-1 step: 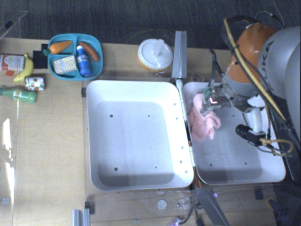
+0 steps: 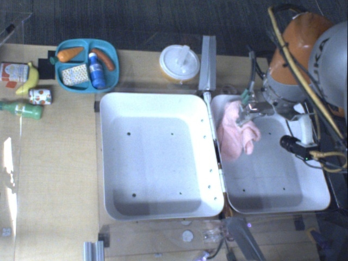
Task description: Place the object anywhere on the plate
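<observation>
A crumpled pink cloth is in the right bin, near its left wall. Its top is bunched up between the fingers of my gripper, which is shut on it, and the rest droops down toward the bin floor. The arm comes in from the right, its orange band at the upper right. A blue divided plate sits on the bench at the far left, beyond the left bin. In it are a carrot, a small blue bottle and a sausage.
A round white-lidded tub stands behind the bins, beside a metal post. On the bench at the left lie a banana, a small can, a green bottle and a carton. Cables and a black fitting hang over the right bin.
</observation>
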Controlling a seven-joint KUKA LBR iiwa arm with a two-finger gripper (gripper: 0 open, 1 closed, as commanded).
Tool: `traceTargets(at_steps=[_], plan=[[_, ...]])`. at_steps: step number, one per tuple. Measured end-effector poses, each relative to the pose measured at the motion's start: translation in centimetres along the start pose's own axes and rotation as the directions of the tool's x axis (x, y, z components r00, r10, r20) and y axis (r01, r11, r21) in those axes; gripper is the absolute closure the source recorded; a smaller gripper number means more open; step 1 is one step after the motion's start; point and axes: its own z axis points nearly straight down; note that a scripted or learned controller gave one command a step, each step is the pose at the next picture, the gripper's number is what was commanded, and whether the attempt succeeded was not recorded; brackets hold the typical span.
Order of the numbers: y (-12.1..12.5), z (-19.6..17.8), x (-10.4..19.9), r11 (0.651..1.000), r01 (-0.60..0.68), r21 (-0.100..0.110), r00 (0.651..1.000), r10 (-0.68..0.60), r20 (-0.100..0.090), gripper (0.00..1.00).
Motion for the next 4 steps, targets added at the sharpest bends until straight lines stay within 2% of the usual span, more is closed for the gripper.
traceTargets(at_steps=[1,2,3,4], plan=[[-0.2,0.7,4.7,0.920,0.392,0.001,0.920,-0.392,-0.001,1.00],[0.8,0.3,10.5,0.694,0.720,-0.001,0.694,-0.720,-0.001,1.00],[1.5,0.7,15.2,0.357,0.934,-0.004,0.357,-0.934,0.002,1.00],[1.3,0.2,20.3,0.143,0.990,-0.003,0.143,-0.990,0.002,1.00]])
